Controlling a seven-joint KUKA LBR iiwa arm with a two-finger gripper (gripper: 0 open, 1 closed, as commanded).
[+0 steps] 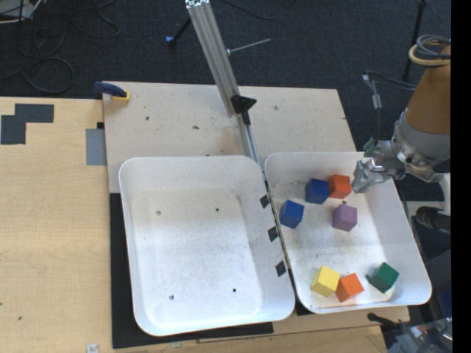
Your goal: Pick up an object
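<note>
Several small blocks lie in the right bin point(412, 252). An orange block point(339, 186) sits beside a blue block point(317, 190) near the bin's far side. Another blue block point(291, 213) lies further left, and a purple block point(344, 217) rests in the middle. A yellow block point(325, 280), a second orange block point(349, 287) and a green block point(383, 276) cluster at the near edge. My gripper point(363, 182) hangs just right of the far orange block, with nothing visibly between its fingers.
The left bin point(147, 197) stands beside the right one, with black clips point(272, 232) along the shared rim. A slanted aluminium rail point(218, 57) rises behind the bins. A blue-and-yellow clamp point(112, 91) lies on the bench at the far left.
</note>
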